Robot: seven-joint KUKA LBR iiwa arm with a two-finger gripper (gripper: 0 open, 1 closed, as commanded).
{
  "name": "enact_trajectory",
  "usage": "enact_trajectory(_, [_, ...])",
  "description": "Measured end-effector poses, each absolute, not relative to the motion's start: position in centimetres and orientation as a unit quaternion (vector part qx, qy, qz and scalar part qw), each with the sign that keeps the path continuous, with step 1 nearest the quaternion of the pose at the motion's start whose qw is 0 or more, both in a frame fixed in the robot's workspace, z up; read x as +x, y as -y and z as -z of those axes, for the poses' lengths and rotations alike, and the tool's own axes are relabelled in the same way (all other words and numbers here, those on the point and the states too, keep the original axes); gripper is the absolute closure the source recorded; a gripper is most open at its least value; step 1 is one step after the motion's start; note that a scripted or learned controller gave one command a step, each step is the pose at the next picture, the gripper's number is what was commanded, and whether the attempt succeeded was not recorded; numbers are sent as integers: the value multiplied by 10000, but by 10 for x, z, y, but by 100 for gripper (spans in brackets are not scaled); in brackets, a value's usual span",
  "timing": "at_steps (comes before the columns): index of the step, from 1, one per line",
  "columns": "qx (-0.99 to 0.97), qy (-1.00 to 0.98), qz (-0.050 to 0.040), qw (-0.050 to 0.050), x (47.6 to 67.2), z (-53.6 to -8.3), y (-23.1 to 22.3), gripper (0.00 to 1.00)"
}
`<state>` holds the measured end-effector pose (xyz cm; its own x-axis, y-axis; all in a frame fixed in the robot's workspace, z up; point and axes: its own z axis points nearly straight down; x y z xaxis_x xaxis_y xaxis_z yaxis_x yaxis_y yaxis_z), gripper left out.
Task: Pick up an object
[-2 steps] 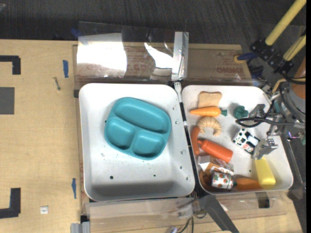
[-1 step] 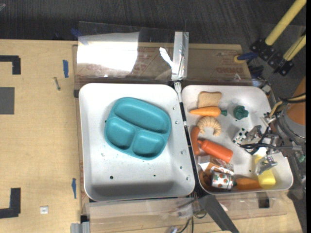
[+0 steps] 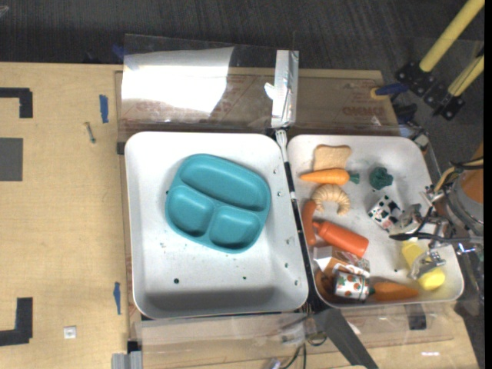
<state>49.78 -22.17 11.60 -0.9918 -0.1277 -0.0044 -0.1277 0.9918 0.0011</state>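
a teal divided plate [image 3: 218, 201] sits in the left bin [image 3: 146, 283]; toy foods fill the right bin [image 3: 407, 146].

We see two bins side by side on the counter [image 3: 61, 206]: the left bin [image 3: 146, 267] holds a divided tray [image 3: 217, 201], the right bin [image 3: 407, 148] a clutter of small items.

Bright, even overhead light fills the scene, and the two shallow white plastic bins [image 3: 146, 206] come close to washing out. The clear plastic sheet [image 3: 181, 83] behind the left bin throws strong white glare, while the teal divided tray [image 3: 218, 201] casts only a faint, soft shadow. Focus is slightly soft throughout, and the small things in the right bin look grainy.
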Motion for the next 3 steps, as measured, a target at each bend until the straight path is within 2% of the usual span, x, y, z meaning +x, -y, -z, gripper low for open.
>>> enact_trajectory(1, [-1569, -9876, 19, 49, 499, -160, 223, 0])
enact_trajectory(2, [-2524, -9676, 10, 38, 513, -142, 222, 0])
enact_trajectory(3, [-3265, -9452, 17, 42, 513, -153, 222, 0])
